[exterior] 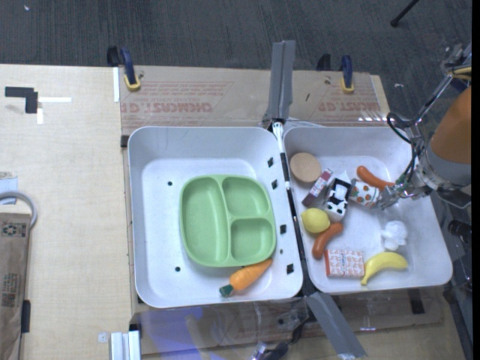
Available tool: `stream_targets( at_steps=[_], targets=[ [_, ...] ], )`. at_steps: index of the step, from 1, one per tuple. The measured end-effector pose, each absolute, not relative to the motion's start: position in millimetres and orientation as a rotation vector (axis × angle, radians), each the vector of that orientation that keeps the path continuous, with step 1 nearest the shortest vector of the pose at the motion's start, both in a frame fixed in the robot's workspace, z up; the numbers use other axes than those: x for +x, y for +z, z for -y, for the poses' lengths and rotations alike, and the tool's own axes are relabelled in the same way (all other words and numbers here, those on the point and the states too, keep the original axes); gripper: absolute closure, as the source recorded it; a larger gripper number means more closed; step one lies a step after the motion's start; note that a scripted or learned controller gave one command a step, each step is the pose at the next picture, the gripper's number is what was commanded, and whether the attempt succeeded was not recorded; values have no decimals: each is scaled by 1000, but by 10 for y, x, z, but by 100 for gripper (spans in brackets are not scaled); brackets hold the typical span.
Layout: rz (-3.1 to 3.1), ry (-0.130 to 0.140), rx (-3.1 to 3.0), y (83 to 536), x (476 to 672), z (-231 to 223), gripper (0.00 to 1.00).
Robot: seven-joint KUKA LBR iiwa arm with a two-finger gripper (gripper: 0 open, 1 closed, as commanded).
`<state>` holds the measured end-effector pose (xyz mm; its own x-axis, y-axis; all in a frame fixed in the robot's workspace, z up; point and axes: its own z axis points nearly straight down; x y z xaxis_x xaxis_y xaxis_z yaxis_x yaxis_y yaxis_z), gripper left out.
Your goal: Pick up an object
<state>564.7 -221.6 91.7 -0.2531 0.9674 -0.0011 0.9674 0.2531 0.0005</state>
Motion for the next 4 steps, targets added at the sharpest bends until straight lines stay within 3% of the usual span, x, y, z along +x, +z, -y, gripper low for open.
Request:
stream_targets(
  at_steps=[1, 2, 3, 4],
  targets=[
    [-2460, -1, 1952, 2267, 5174, 1910, 100],
    [-2463, -2, 1952, 2422, 4795, 1396, 100],
    [-2593, -3, 1777, 1903, 5460, 796, 100],
    [-2592, -3, 1777, 1904, 5460, 798, 0]
  ],
)
